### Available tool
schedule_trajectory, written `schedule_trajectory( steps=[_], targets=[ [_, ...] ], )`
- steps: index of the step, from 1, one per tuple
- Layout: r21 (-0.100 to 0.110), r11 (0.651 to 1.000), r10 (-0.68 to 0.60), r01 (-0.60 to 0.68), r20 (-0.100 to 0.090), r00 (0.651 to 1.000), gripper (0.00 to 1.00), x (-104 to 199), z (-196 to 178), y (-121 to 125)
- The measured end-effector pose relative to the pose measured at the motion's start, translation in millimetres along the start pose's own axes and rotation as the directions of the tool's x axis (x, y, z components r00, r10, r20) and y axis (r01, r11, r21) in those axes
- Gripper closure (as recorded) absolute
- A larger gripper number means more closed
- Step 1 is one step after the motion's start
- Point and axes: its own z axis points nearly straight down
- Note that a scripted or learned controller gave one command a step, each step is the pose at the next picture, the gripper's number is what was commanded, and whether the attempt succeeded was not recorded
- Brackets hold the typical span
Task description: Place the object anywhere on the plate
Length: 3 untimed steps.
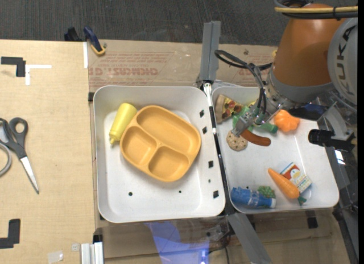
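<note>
The task looks barely begun: the yellow three-compartment plate (161, 141) in the left bin (108, 200) has nothing in any compartment, and no toy has left the right bin (324, 200). The pincer (245, 122) hangs low over that bin's upper left, just above the cookie (236, 140) and sausage (256, 138); whether it grips anything I cannot tell. Picking, carrying across and releasing all remain. The right bin also holds a pizza slice (228, 107), orange pepper (285, 122), carrot (282, 182), small carton (296, 176) and blue packet (252, 197). A yellow bottle (121, 122) lies beside the plate.
</note>
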Motion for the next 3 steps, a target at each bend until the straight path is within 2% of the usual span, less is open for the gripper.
schedule_trajectory(
  steps=[1,2,3],
  targets=[
    [-0.001,0.999,-0.054,0.054,0.0,0.999,1.0,85,-38,9],
    [0.001,0.966,-0.259,0.259,-0.001,0.966,1.0,170,-10,48],
    [-0.003,0.977,-0.212,0.212,0.003,0.977,1.0,89,-113,112]
  ],
)
